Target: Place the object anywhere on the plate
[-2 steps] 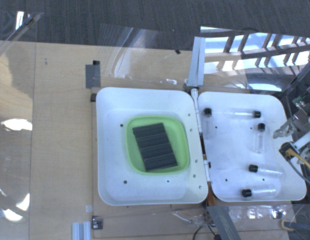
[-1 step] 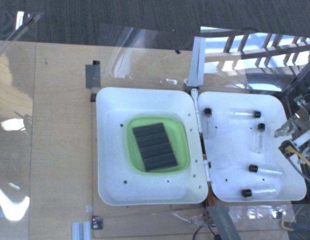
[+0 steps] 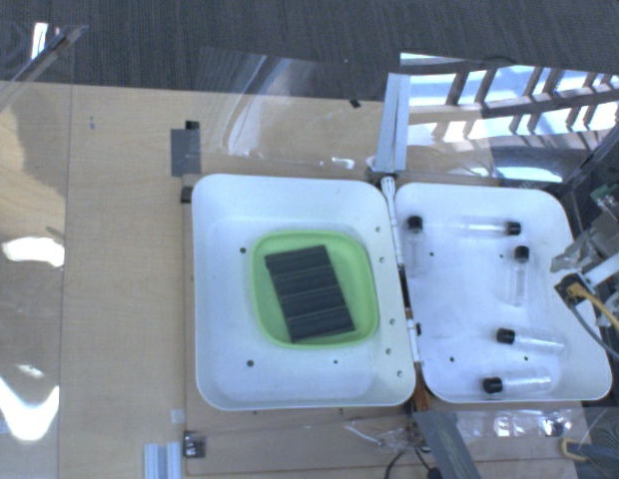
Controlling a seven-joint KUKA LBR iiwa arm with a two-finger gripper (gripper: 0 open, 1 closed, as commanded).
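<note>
Gripper (image 3: 587,255) at the far right, beside the rim of the right bin (image 3: 459,297), part cut off by the frame; open or closed, cannot tell, and nothing seen held.

Left bin (image 3: 220,297) bearing the green plate (image 3: 361,287), well apart from the gripper across both bins. Dark ridged block (image 3: 309,293) already flat on the plate, long axis slanted.

Clear black-capped vials (image 3: 516,277) scattered in the right bin, probably the objects left to carry. Nearest vial just left of the gripper, long axis up-and-down in the view, cap at the far end; plate further left.
</note>
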